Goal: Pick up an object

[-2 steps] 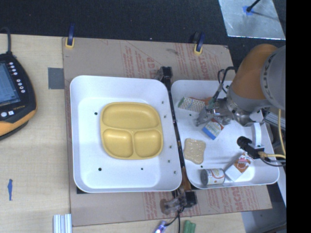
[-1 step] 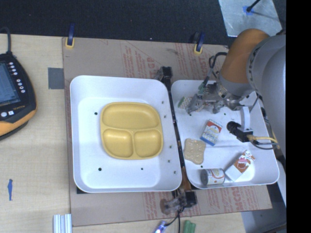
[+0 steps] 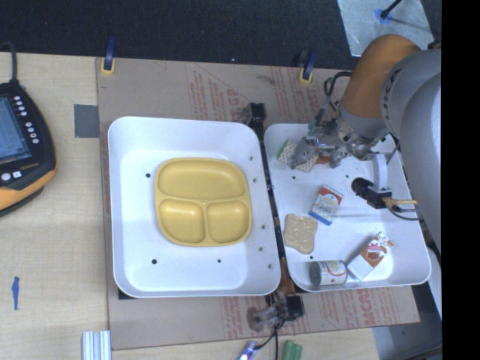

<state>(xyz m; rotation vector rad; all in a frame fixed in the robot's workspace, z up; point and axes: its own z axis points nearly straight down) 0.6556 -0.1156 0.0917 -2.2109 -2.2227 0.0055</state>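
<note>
- The claw [image 3: 309, 150] sits low in the right bin's [image 3: 405, 276] far-left corner, touching a small checkered packet [image 3: 289, 153]; whether it grips, I cannot tell.
- A yellow divided plate [image 3: 202, 201] lies in the left bin [image 3: 131, 268].

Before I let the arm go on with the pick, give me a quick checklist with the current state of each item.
1. Gripper is over the right bin: ok, at its far left corner.
2. A target lies under the gripper: ok, a small green-and-white packet sits right beside it.
3. Something is held between the fingers: cannot tell.
4. Other objects are apart from the gripper: ok, the small carton, the slice of bread and the can lie nearer the camera.
5. The yellow divided plate is out of the way: ok, in the left bin.
</note>
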